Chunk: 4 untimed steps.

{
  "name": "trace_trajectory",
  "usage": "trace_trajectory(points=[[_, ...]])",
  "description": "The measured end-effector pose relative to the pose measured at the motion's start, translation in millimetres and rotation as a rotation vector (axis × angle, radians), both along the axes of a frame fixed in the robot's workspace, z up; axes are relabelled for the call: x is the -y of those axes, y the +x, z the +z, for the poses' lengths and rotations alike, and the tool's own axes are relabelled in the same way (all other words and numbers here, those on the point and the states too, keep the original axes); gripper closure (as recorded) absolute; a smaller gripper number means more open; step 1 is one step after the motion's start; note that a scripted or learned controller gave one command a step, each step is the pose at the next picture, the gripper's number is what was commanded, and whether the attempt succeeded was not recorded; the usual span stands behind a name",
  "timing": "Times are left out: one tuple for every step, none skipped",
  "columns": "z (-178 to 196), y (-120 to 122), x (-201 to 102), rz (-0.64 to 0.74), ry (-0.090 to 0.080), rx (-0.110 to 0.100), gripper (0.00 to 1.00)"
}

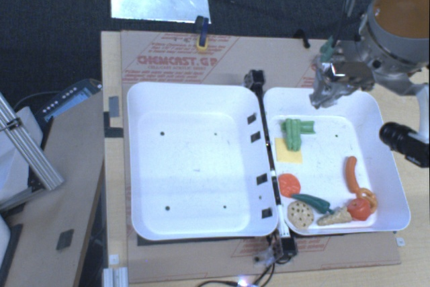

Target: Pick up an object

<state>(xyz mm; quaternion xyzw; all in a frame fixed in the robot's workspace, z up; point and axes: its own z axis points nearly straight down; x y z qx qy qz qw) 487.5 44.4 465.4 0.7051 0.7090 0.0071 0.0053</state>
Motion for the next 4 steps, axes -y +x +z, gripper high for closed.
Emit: trace_trajectory(points=[[-120.2,-1.4,-48.9,0.003,-0.003,-0.025,1.0],[-117.3,-0.9,-91.9,0.002,-0.001,-0.015,1.0],[14.9,-0.1,-81.7,-0.001,0.002,-0.001,1.0],[-127.7,-1.9,-102.9,-0.003,-0.005,-0.027,1.0]])
